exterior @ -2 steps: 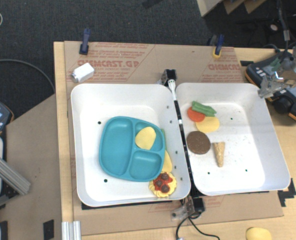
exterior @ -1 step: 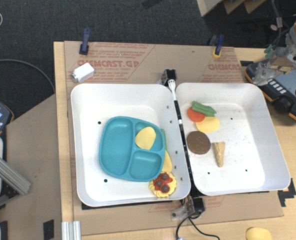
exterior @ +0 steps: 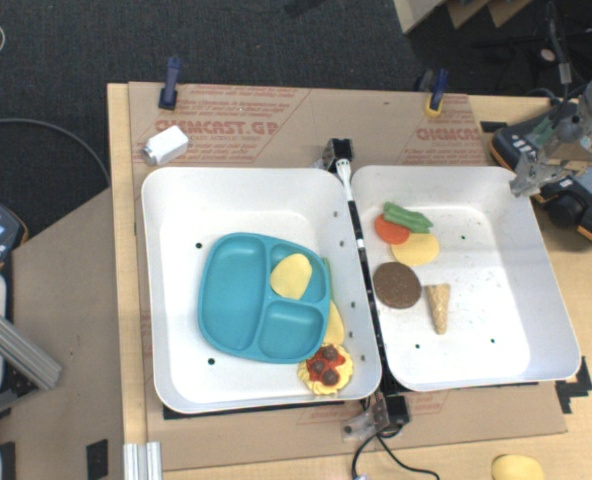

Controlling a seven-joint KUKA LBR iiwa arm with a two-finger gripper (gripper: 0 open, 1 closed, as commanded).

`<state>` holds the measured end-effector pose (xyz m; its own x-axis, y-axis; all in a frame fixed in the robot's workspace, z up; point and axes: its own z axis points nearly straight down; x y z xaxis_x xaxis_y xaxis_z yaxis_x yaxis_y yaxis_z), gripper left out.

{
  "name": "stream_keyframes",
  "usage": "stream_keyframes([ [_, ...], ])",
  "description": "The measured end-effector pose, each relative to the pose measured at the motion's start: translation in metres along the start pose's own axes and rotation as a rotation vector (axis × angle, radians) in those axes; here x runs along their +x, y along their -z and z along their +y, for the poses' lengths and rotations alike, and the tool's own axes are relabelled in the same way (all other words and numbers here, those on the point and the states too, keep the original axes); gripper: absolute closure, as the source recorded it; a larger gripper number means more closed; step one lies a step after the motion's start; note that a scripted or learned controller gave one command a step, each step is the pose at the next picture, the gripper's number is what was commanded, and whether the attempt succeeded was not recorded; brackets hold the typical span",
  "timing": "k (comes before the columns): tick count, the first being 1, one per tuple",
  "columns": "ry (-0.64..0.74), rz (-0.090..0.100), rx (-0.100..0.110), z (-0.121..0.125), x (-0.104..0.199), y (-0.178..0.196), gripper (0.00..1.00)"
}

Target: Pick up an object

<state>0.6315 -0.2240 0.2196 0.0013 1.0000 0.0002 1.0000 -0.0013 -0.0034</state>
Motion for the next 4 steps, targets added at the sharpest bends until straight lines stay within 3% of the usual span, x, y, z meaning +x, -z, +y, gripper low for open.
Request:
stream_keyframes([
  [1, 0.003, -0.003, -0.008, 0.025, 0.000, -0.010, 1.00],
  [2, -0.001, 0.000, 0.000, -0.036, 0.000, 0.008, 1.00],
  [3, 0.012, 0.001, -0.012, 0.027, 0.090, 0.024, 1.00],
  [4, -0.002, -0.004, -0.008, 0.017, 0.045, 0.031, 1.00],
])
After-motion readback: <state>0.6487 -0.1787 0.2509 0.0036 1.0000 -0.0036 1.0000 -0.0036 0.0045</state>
